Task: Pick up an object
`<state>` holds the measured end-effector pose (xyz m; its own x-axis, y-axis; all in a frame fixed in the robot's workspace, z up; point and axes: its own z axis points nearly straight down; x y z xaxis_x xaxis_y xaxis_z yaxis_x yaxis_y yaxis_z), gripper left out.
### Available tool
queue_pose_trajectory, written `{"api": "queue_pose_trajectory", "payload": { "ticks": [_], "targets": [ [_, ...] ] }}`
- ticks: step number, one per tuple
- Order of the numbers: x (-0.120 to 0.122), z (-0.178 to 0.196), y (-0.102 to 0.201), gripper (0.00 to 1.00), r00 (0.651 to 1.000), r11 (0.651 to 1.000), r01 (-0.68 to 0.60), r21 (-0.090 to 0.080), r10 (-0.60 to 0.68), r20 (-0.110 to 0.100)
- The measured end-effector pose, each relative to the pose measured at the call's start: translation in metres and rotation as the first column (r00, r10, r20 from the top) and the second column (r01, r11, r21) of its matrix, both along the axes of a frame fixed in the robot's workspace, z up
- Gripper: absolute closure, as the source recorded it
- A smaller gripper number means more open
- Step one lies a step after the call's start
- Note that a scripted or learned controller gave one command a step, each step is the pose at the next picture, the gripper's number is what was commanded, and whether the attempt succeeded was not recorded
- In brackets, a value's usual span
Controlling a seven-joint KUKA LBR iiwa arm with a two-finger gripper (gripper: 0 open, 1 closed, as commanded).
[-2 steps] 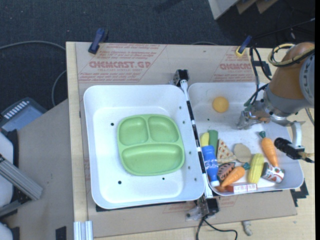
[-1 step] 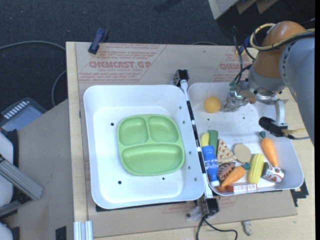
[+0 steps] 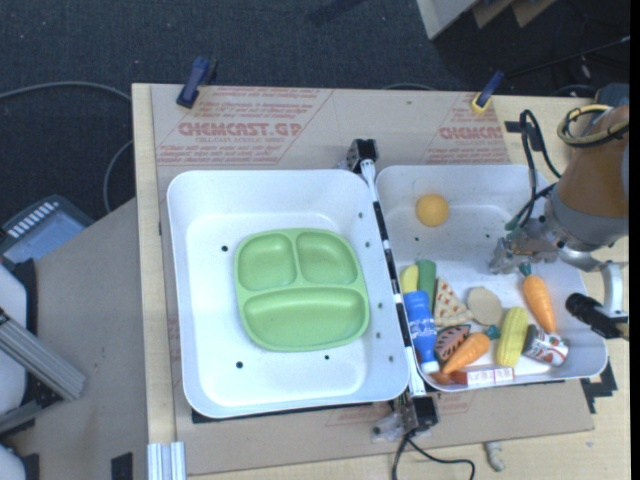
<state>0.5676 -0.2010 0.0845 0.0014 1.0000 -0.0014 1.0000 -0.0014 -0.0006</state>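
Where legible: "CHEMCAST" on cardboard [image 3: 240,128]

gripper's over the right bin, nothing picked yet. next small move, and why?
Probably a short move toward the camera and down onto the orange carrot. The gripper sits low over bare bin floor in the right bin, with nothing visible between its fingers. That carrot is the nearest object and lies slightly apart from the crowded pile along the bin's near edge, so it looks the easiest grasp.
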Motion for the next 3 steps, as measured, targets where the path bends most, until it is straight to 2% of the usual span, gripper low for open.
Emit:
{"api": "queue_pose_trajectory", "payload": {
  "ticks": [1, 2, 3],
  "targets": [
    [0.032, 0.183, -0.020, 0.00, 1.000, 1.000, -0.002, -0.001, 0.002, 0.004],
    [-0.014, 0.048, 0.082, 0.00, 1.000, 1.000, -0.003, 0.003, 0.003, -0.003],
    [-0.087, 0.004, 0.053, 0.00, 1.000, 1.000, 0.000, -0.001, 0.000, 0.007]
  ]
}}
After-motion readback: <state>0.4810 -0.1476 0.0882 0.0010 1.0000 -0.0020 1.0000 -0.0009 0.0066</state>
